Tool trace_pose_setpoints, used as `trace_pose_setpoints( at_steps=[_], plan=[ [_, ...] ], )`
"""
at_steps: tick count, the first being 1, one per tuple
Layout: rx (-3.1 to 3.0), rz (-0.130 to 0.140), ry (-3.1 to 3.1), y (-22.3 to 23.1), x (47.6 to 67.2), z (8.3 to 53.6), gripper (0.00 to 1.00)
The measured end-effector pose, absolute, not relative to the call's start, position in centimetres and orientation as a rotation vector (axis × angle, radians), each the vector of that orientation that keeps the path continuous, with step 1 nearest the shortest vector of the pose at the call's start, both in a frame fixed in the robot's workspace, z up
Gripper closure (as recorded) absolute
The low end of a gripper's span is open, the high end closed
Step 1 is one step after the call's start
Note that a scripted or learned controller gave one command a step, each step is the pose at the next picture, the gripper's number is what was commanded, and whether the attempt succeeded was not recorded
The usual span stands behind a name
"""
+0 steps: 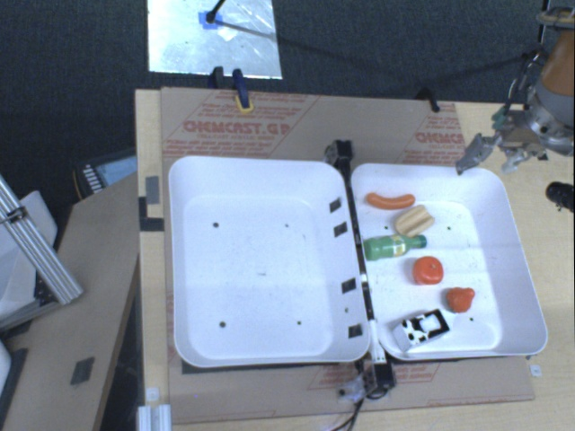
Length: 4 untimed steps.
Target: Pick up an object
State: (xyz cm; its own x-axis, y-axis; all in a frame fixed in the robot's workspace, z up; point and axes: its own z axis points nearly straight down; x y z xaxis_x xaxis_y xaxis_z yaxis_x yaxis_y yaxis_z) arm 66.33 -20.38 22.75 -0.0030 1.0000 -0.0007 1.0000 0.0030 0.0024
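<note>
Dark carpet floor (404, 16) surrounds a tan bench (153, 151). Shiny metal sheet (214, 25) lies on floor beyond bench. Aluminium rail (31, 241) leans at left edge. Lighting even, diffuse.

The worktop (148, 268) carries a printed cardboard sheet (269, 119); on the sheet sit two white bins, the right bin (517, 241) just below the pincer (490, 153), the left bin (260, 259) well to its left.

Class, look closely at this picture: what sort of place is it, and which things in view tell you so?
Probably a robotics lab bench set up for grasping trials. A robot gripper hangs over two shallow white bins, the right bin holds toy foods such as a hot dog and green bottle.
</note>
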Motion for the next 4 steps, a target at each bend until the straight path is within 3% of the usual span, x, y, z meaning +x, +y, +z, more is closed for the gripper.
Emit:
trace_pose_setpoints(
  at_steps=[1, 2, 3, 4],
  plan=[
    [2.223, -0.003, 2.223, -20.7, 60.0, 21.2, 0.0],
    [2.221, -0.001, 2.224, -17.0, 55.3, 21.3, 0.0],
    [2.218, 0.003, 2.217, -19.9, 52.4, 30.0, 0.0],
    [2.211, 0.005, 2.221, -19.8, 52.6, 30.8, 1.0]
  ],
)
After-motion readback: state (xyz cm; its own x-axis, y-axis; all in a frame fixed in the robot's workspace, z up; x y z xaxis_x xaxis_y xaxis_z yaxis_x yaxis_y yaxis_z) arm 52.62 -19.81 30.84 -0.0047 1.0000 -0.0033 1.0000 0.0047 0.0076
